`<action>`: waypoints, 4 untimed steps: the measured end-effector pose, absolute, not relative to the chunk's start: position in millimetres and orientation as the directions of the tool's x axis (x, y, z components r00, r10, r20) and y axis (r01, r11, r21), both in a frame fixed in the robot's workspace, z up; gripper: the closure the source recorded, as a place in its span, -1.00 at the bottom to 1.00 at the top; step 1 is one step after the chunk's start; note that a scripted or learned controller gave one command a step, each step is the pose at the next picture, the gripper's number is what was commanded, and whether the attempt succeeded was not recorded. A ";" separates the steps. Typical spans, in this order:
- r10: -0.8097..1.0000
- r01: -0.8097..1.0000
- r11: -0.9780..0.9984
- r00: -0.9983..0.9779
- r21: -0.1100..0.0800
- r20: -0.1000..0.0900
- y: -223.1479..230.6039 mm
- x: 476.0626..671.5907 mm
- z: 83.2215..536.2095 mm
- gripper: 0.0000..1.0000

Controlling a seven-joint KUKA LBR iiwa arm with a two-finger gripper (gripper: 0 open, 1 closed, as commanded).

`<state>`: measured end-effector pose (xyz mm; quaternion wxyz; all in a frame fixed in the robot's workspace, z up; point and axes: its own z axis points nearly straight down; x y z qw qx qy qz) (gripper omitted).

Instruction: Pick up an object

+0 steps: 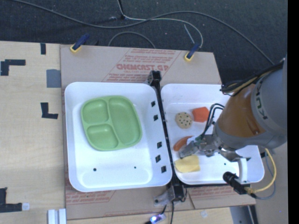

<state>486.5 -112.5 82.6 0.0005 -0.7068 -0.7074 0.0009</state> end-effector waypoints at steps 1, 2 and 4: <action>1.000 1.000 0.001 -0.001 0.000 -0.001 -112.9 487.1 95.9 1.00; 1.000 1.000 0.001 -0.001 0.002 0.000 -117.3 490.0 138.9 1.00; 1.000 1.000 0.001 -0.001 0.002 -0.001 -116.9 499.6 218.5 1.00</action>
